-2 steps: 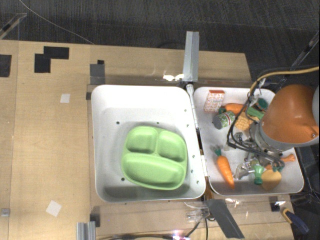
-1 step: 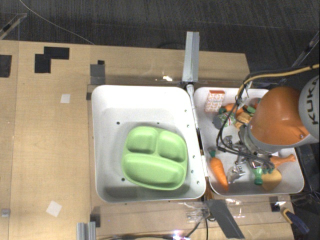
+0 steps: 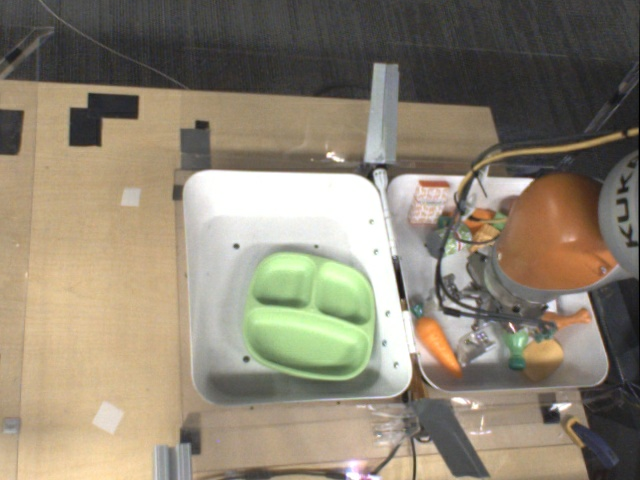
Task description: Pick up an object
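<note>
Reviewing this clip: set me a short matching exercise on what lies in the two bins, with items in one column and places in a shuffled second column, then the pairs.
Items:
1. green divided tray
2. carrot
3. small printed box
4. yellowish toy fruit

Places:
A. far corner of the right bin, beside the divider
B. near right corner of the right bin
C. middle of the left bin
D. near left part of the right bin, beside the divider

Pairs: 1-C, 2-D, 3-A, 4-B
</note>
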`<act>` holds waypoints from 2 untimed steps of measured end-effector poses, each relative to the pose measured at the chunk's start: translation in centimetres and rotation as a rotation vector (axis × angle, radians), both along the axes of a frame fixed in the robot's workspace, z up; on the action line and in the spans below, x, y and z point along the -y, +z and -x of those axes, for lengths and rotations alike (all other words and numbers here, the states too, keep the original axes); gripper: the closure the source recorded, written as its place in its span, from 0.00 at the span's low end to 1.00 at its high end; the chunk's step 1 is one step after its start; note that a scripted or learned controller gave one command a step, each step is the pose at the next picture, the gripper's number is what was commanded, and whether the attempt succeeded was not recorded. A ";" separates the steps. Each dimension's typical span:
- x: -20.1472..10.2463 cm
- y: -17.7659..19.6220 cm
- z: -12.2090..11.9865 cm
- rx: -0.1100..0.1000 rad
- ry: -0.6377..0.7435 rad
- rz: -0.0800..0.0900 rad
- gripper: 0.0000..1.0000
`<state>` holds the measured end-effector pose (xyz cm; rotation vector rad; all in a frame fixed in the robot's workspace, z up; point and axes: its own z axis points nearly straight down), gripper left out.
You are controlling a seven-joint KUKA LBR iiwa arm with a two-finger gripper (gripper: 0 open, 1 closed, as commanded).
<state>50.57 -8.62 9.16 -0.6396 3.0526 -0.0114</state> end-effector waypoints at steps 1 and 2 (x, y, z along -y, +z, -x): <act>5.8 1.9 -8.3 -0.011 0.182 0.002 0.00; 8.8 -0.1 -1.9 -0.007 0.229 0.004 0.00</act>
